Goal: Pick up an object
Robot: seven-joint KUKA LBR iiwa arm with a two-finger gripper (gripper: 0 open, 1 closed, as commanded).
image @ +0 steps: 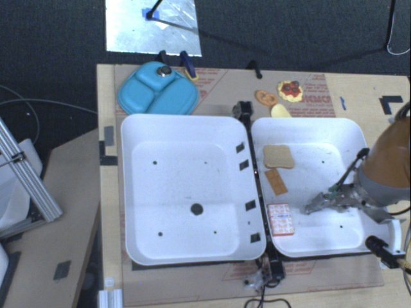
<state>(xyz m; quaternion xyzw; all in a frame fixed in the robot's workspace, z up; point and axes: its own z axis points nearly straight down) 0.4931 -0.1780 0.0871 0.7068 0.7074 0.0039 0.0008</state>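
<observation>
Camera view: gripper [313,205], finger state indiscernible, hovers low in the right bin [350,128]. Nearest object, a small red-patterned packet [280,219], lies at its eight o'clock, near but apart, long axis toward twelve o'clock.

The bench [212,85] was a cardboard-brown board. Two white bins sat side by side on it: the left bin [138,172] and the right bin [350,130], their rims touching along the middle. On the far left of the board lay a blue tray [157,95], just beyond the left bin. Farther right, near the far edge, sat three small toy foods: an orange piece [265,97], a round red-topped one [290,90], and a pale yellow one [280,111] just beside the right bin's far rim.
</observation>
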